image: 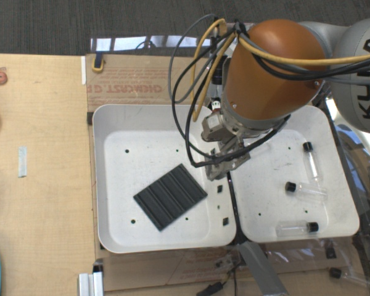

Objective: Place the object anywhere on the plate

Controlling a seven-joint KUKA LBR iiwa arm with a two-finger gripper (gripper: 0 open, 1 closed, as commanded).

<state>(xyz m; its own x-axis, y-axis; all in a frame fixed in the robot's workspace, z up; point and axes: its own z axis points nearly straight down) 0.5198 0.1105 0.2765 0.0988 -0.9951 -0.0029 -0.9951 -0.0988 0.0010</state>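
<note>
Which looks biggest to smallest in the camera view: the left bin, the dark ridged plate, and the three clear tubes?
1. Left bin
2. Ridged plate
3. The three tubes: upper, middle, lower. They look about alike, and being clear, their ends are hard to trace, so no ranking among them.

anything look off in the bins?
Mostly tidy. The dark ribbed plate lies askew in the left bin. Three clear tubes lie scattered at different angles in the right bin. No spills or visible damage.
</note>
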